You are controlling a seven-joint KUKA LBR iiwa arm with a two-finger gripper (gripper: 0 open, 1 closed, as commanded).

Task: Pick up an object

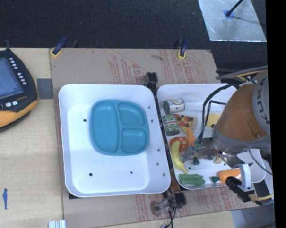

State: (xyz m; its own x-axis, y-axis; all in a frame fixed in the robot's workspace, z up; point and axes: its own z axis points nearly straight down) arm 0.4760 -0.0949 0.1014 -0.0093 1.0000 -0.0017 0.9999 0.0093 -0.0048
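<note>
The right bin point(199, 92) holds several toy foods. A silver can point(174, 105) lies at its back, with a green-labelled can point(171, 124) just in front. An orange carrot point(190, 134) and a red piece point(178, 143) sit mid-bin. A yellow banana point(177, 158) lies along the left wall, and a green vegetable point(191, 180) rests at the front. An orange piece point(228, 175) sits at the front right. My gripper point(193, 154) is low in this bin, just right of the banana and below the carrot. The arm hides the bin's right half.
The left bin point(76, 152) holds a blue divided plate point(119, 127). A teach pendant point(9, 91) lies on the bench at far left. Clamps point(58, 47) hold the cardboard base. Black cables point(210, 106) loop over the right bin.
</note>
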